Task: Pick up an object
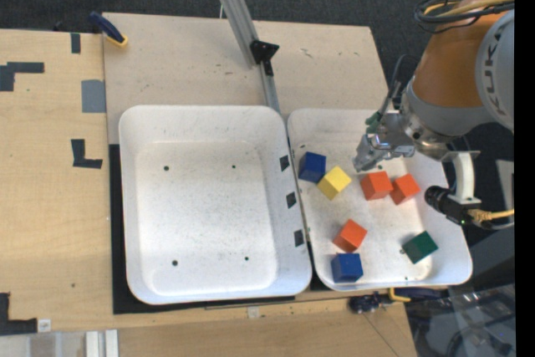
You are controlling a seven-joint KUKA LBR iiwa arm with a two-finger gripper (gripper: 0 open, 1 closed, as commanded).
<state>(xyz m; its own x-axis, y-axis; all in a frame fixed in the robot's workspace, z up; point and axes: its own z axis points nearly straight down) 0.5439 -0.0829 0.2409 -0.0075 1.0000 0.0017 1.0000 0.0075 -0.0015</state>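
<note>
Wooden bench (209,63), glossy white bins (134,180), small matte cubes (336,182), metal pincer (370,155)

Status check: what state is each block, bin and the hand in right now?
Hand: low over right bin, beside orange cubes, nothing seen held.
Right white bin: holds seven blocks.
Left white bin: no blocks.
Yellow cube: resting, touching nearby blue cube.

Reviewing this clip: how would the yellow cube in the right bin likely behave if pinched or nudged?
The yellow cube looks rigid with flat faces, so it should probably slide, not roll. It seems small, likely light. The blue cube sits close beside it, so a nudge might shift both.
</note>
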